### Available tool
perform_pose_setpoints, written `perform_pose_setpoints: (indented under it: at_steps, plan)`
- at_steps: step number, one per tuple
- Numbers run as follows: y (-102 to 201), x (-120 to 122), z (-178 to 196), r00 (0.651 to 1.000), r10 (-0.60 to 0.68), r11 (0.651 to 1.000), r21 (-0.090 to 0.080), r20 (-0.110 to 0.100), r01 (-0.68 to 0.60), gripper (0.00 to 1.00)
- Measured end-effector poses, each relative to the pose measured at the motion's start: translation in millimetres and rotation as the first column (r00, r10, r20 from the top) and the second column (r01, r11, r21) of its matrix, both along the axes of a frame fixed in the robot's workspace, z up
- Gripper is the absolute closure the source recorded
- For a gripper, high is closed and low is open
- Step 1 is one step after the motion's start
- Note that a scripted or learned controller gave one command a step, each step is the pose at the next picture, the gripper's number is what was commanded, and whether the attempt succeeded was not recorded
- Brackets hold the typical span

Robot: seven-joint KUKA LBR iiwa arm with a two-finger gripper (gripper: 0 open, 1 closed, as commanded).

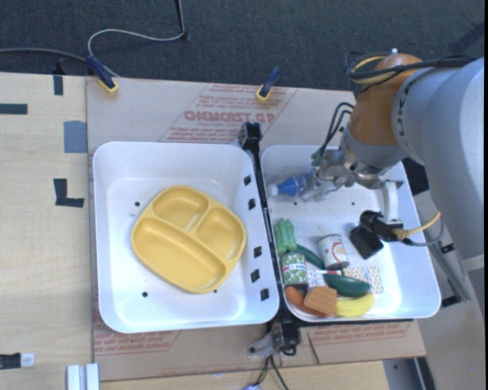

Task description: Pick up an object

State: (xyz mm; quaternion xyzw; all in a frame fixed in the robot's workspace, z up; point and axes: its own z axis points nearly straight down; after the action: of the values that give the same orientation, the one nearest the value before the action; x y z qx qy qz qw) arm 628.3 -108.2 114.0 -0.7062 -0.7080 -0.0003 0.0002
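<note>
Blue object (pixel 290 188): small item lying at the upper left of the right bin (pixel 407 295), just beside the divider, centre-right of the frame. My pincer (pixel 315 187) sits low right next to it; whether its tips are apart or together I cannot tell. Risks, as I judge them: the object is close to the bin wall, so a tip may strike the wall or nudge the piece aside. Toy food cluster (pixel 329 287) at lower right lies well apart. Yellow divided plate (pixel 189 238) occupies the left bin (pixel 114 218).
</note>
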Motion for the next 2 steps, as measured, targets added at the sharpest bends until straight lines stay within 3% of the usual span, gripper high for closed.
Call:
perform_pose_setpoints:
  at_steps: [1,2]
  plan:
    - [0.0,-0.1,-0.2,1.000,0.000,1.000,0.000,0.000,0.000,0.00]
    - [1.9,35.9,-25.6,1.000,-0.001,1.000,-0.004,-0.030,0.001,0.00]
